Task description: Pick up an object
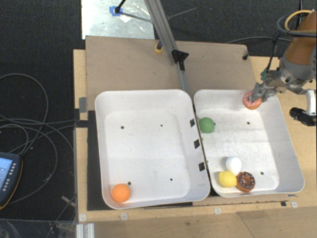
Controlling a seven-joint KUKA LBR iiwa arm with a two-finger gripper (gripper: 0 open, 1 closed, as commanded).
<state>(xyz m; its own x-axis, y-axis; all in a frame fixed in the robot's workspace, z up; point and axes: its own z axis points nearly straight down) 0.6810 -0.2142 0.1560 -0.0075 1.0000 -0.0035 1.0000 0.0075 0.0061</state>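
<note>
On the bench (148, 48), two white bins sit side by side. Nearest, a brown donut (245, 181), a yellow ball (227, 179) and a white ball (233, 163) crowd the right bin (290, 148). At its far rim lies the pink donut (251, 102), likely light and firm, best pinched across its ring. The tool (258, 94) overlaps it; whether it grips, I cannot tell.

A tan wooden bench (225, 58) carries two shallow white bins side by side. The left bin (148, 100) lies toward the bench's left edge and reaches close to its front edge; the right bin (285, 133) sits beside it, touching along their shared rims, and nears the right edge. A slanted grey pole (166, 29) crosses the back of the bench. A small yellow piece (158, 47) rests near the back edge.
</note>
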